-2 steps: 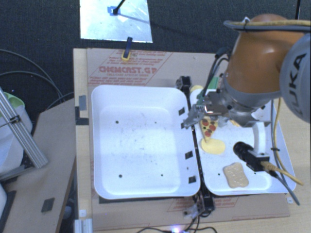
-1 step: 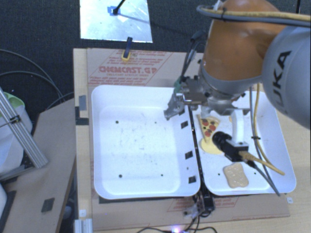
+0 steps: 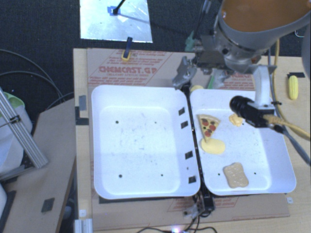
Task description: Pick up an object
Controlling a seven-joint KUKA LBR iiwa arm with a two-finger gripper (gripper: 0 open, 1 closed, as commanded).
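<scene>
The right bin (image 3: 277, 178) holds a toy pizza slice (image 3: 209, 125), a pale yellow round piece (image 3: 213, 146) just below it, a tan cracker-shaped piece (image 3: 235, 174) near the front, and a small yellow piece (image 3: 235, 120) towards the right. Another small yellow item (image 3: 196, 88) lies at the bin's far rim. My gripper (image 3: 183, 76) hangs above the far end of the divider between the bins, up and left of the pizza slice. I see nothing held in it. The grey arm with its orange band (image 3: 262, 6) fills the upper right.
The left bin (image 3: 141, 144) sits beside the right one. A black cylinder on a white bracket (image 3: 249, 111) reaches over the right bin's far right part. A yellow corn-like piece (image 3: 293, 87) lies on the bench outside the bins. A metal plate (image 3: 115, 13) lies beyond the bench.
</scene>
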